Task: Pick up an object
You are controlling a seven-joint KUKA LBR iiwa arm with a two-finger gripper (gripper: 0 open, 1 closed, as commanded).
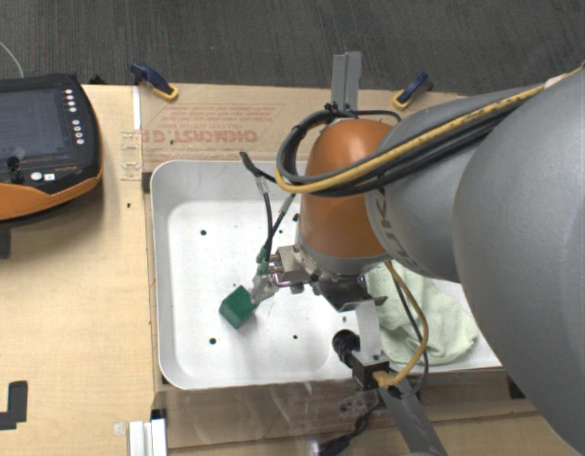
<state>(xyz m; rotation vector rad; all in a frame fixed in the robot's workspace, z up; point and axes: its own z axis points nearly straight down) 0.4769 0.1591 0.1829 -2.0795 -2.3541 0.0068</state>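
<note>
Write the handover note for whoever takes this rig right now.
Gripper: low in the left bin, its tip right beside the green block; finger state not readable.
Green block: lying on the bin floor, lower middle, not lifted.
Pale cloth: bunched to the right, partly under the arm.
Done: the arm is down at the block.
Left: get a confirmed grip on an object and raise it out of the bin.
</note>
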